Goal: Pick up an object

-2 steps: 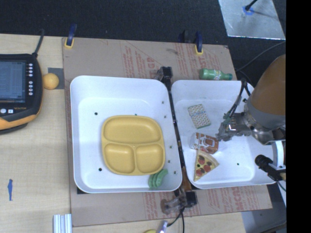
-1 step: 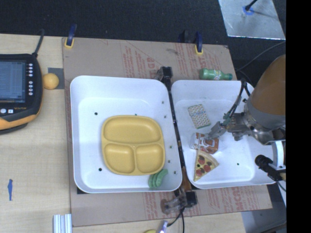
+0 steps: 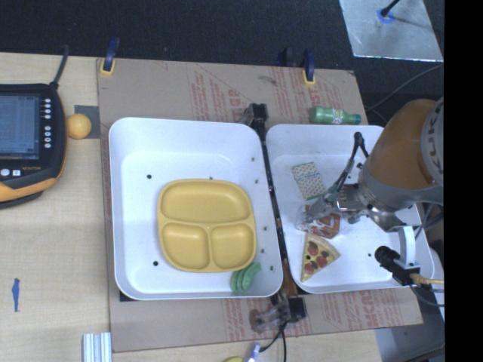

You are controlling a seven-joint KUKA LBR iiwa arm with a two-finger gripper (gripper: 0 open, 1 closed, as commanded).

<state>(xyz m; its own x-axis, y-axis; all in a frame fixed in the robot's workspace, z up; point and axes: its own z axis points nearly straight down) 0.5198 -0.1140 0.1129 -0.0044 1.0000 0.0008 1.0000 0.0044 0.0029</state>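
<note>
**Arm reaching into the right bin beside the pizza slice**

Nearest the camera, a black clamp [image 3: 285, 310] is sitting at the front edge of the bench where the two bins are meeting. Just behind it, a toy pizza slice [image 3: 318, 256] is lying flat in the front part of the right bin [image 3: 349, 283], its point toward the front left corner. The gripper [image 3: 323, 216] is hanging just behind the slice, over a small brown and grey object [image 3: 326, 224] that is too blurred to name; whether the claw is released or clenched on it, I cannot tell. A patterned grey card [image 3: 308, 179] is lying farther back in the same bin. The arm's grey and orange body [image 3: 400, 161] is reaching in from the right.

In the left bin [image 3: 128, 202], a yellow divided plate [image 3: 205, 223] is resting in the middle, and a green toy [image 3: 245, 277] is lying at its front right corner. Outside the bins, a green bottle [image 3: 335, 115] is lying behind the right bin, and a yellow ball [image 3: 78, 125] is sitting beside a control pendant [image 3: 26, 145] at the far left
</note>
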